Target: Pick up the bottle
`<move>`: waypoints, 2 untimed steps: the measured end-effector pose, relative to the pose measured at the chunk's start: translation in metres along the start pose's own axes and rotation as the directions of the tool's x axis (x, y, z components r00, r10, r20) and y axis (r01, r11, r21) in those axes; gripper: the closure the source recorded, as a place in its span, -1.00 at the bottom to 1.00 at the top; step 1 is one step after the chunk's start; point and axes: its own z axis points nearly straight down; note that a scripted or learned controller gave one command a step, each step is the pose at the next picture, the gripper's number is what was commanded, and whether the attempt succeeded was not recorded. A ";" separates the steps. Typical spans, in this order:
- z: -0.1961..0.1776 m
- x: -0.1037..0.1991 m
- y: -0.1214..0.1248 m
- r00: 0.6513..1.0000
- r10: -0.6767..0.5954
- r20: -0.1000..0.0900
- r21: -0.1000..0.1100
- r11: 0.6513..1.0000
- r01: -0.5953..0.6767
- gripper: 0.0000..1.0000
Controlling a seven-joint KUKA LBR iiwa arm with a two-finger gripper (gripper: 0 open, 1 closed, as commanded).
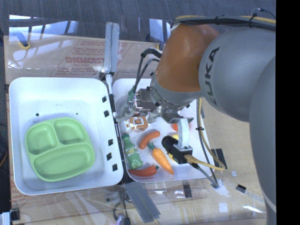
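Nearest me, the green bottle (131,153) lies along the right bin's (197,171) left wall, with a red pepper (144,171) at its base and a carrot (162,160) just beside it. I'd come down lengthwise-clear, straddling its narrow body. Farther back the gripper (138,106) hangs above; I cannot tell how its fingers stand.
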 end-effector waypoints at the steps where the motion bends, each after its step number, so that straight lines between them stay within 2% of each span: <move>1: 0.094 -0.037 -0.027 0.989 -0.146 -0.001 0.005 0.989 0.146 -1.00; 2: 0.143 -0.128 -0.022 0.946 -0.325 -0.003 0.003 0.946 0.325 -1.00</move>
